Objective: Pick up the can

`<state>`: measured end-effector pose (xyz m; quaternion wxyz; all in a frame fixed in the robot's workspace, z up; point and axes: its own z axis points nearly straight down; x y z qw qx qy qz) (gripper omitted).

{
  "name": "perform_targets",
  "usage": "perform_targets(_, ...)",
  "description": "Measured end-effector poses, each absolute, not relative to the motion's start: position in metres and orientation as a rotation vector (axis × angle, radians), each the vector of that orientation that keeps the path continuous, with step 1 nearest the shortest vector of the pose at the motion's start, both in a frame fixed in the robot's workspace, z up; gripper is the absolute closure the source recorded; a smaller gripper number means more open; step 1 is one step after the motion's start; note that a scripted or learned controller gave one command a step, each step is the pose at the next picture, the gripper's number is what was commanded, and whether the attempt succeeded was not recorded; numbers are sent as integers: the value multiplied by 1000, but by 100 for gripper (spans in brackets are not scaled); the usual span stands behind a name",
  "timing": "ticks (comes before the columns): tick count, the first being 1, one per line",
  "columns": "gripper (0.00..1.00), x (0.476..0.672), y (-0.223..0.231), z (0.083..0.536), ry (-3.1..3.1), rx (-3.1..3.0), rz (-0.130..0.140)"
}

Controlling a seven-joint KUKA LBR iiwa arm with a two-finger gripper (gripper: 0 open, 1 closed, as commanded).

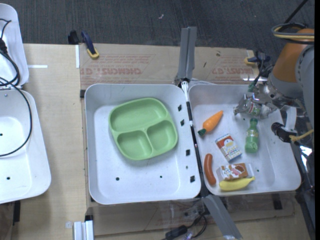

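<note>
Camera view puts the can (228,147) lying in the right bin (280,176), long axis slanted, toward the near-left of my end effector (251,107), whose opening I cannot tell. I count one can, carrot (212,121), bottle (251,136), sausage (209,168), banana (236,184), box (233,171).

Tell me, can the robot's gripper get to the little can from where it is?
Probably yes. The gripper hangs above the right bin, and the can lies nearby with open floor around it; only the green bottle stands close.
</note>
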<state>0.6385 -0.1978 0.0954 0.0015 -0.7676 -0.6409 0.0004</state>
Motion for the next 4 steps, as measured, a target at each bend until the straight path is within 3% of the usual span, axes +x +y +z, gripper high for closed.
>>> perform_targets(1, 0, 652, -185, 226, -1925, -2480, 8)
perform_targets(2, 0, 660, -201, 101, -1957, -2455, -1)
perform_targets(3, 100, 659, -202, 106, -1959, -2453, 8)
perform_targets(4, 100, 660, -165, 218, -1834, -2549, 7)
